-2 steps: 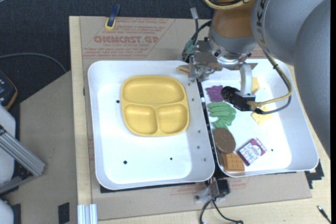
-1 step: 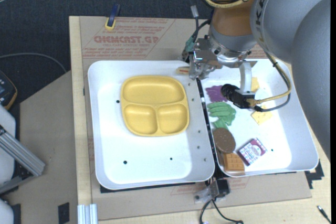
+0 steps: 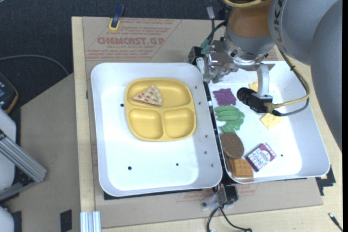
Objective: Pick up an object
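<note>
Nearest you, the cracker and brown disc lay flat at the right bin's near-left: light, stiff, thin, so you'd pinch the edges. Gripper hung over the far-left corner; grip state couldn't be judged.

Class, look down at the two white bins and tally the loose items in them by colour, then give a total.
Yellow: 3, divided tray, two small pieces
Purple: 2
Green: 1
Brown: 2
Pizza slice: 1
Total: 9
</note>
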`<move>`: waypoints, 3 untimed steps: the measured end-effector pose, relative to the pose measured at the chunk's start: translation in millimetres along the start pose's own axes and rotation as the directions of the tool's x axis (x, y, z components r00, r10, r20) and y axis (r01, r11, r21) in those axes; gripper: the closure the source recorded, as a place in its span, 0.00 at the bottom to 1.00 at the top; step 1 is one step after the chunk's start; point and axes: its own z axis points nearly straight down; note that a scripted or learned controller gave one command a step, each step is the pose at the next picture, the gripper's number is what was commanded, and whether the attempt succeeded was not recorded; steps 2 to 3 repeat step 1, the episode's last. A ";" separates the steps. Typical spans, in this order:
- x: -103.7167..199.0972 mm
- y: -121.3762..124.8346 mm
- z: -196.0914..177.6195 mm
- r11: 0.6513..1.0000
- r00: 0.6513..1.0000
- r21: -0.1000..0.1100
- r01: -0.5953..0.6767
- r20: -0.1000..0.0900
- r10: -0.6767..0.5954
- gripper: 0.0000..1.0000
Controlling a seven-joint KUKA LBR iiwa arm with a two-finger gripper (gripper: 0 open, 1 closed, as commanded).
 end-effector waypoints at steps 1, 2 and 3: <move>10.5 4.4 5.1 1.000 1.000 -0.001 0.003 0.000 -0.003 1.00; 10.5 4.4 5.1 1.000 1.000 -0.001 0.003 0.000 -0.003 1.00; 10.5 4.4 5.1 1.000 1.000 -0.001 0.003 0.000 -0.003 1.00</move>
